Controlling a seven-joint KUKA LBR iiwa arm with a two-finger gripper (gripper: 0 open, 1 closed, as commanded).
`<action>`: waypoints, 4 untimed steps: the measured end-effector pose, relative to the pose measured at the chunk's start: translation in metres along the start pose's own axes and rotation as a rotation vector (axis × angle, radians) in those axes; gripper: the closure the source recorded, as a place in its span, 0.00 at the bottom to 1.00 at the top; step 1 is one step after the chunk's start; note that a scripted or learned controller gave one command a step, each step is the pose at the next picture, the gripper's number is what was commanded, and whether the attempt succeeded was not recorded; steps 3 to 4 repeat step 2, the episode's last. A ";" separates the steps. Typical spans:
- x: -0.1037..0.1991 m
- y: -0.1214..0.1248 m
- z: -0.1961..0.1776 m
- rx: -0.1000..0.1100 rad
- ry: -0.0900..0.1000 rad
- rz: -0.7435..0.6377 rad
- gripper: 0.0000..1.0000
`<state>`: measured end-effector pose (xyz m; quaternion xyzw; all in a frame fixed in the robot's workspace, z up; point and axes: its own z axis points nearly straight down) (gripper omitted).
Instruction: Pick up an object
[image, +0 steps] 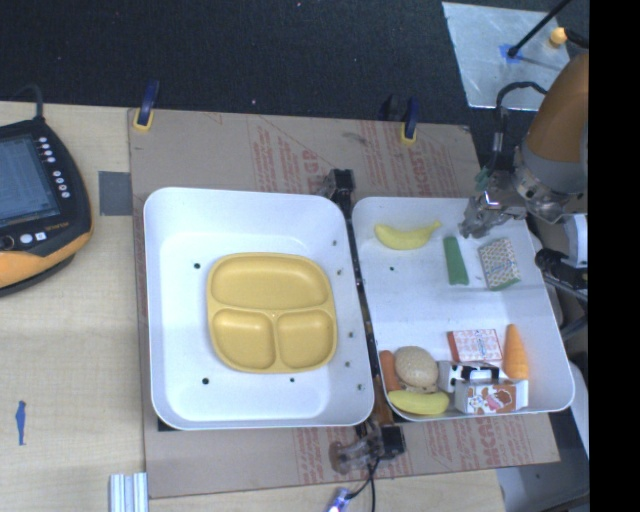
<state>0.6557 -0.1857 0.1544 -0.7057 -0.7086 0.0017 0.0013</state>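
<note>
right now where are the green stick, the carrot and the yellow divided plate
green stick (456, 261), camera view, on the middle of its length
carrot (515, 352), camera view, on the thick middle of its orange body
yellow divided plate (270, 280), camera view, on the floor of its big upper compartment

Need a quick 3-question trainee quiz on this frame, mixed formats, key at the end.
1. True or false: the yellow divided tray lies in the right bin.
2. The green stick lies between which two things? A) banana and speckled sponge B) carrot and potato C) two cartons
3. Fill in: the hand hovers over the right bin's ____ edge, far or near.

Key: 1 false, it lies in the left bin. 2 A. 3 far.
</note>
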 end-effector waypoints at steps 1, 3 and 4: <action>-0.026 -0.059 0.024 0.001 -0.001 -0.001 1.00; 0.010 -0.122 -0.087 -0.003 0.000 0.000 1.00; 0.010 -0.122 -0.087 -0.003 0.000 0.000 1.00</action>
